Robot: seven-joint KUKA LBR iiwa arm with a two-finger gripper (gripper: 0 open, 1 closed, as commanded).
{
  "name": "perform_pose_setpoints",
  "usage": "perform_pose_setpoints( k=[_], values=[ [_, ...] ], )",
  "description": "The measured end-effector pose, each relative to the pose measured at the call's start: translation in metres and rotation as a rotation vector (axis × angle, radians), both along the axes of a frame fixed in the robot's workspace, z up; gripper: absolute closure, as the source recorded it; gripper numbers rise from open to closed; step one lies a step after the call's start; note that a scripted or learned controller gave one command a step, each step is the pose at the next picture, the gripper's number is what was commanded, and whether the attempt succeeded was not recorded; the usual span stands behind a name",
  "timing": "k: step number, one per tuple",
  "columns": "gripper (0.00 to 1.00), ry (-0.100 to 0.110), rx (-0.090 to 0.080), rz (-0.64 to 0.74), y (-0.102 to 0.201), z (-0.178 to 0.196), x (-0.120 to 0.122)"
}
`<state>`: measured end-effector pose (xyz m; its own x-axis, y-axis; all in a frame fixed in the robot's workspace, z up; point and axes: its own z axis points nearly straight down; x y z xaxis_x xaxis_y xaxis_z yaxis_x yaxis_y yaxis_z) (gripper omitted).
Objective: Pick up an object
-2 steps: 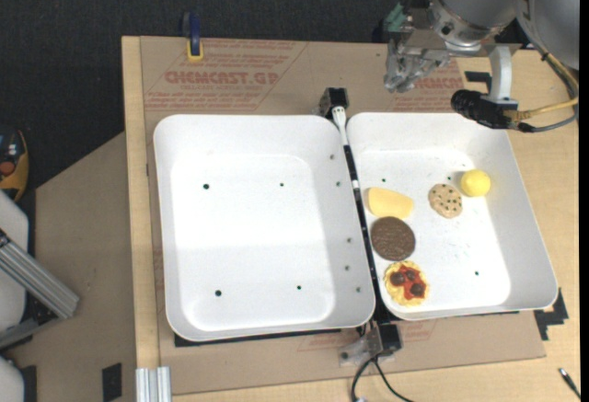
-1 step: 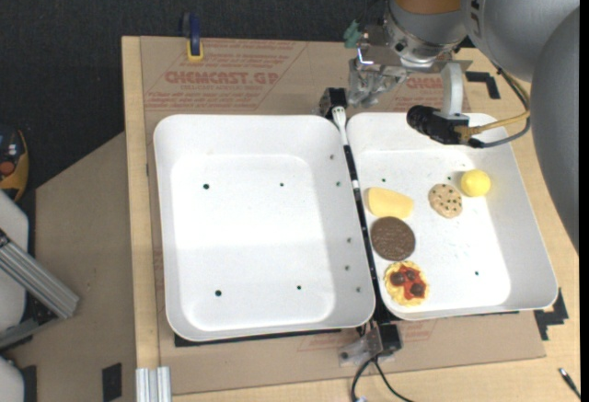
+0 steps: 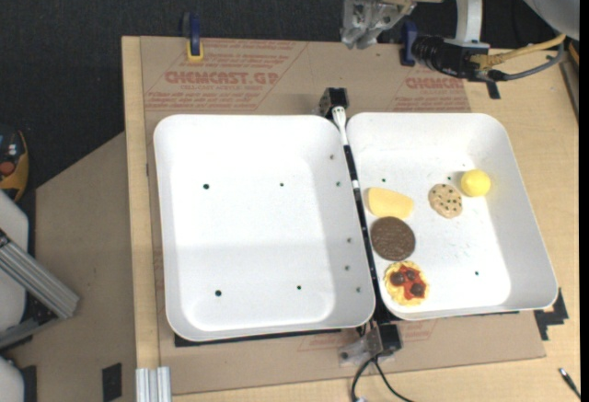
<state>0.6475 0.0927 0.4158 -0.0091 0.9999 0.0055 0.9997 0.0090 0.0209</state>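
Two shallow white bins are seen side by side on the cardboard-covered surface (image 3: 230, 69): the left white bin (image 3: 184, 207) lies below and to the left of the end effector (image 3: 366, 23), the right white bin (image 3: 497, 152) below and slightly right of it. A black clamp (image 3: 333, 100) is seen at the top of the seam between the bins, just below the end effector, and a blue and yellow clamp (image 3: 192, 38) is fixed to the surface's far edge, well to its left.

The end effector is held above the far edge of the surface, well apart from both bins, with a grey metallic piece hanging under the wrist. Nothing is seen between its fingers, and whether they are spread or closed cannot be told.

Five objects are counted, all in the right bin, well below the end effector: one pale yellow wedge (image 3: 390, 201), one round brown disc (image 3: 392, 237), one yellow piece topped with red and dark spots (image 3: 407, 282), one small tan speckled cookie (image 3: 445, 200) and one small yellow ball (image 3: 475, 182). The cookie and the ball lie just beside each other.
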Motion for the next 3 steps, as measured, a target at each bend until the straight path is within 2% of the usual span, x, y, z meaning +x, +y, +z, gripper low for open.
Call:
perform_pose_setpoints(
  k=[1,2,3],
  values=[
    [1.00,0.029,-0.003,0.001,0.071,-0.040,-0.089],
    [1.00,0.028,-0.006,-0.006,0.083,-0.071,-0.138],
    [1.00,0.024,-0.005,-0.007,0.084,-0.059,-0.170]
  ],
)
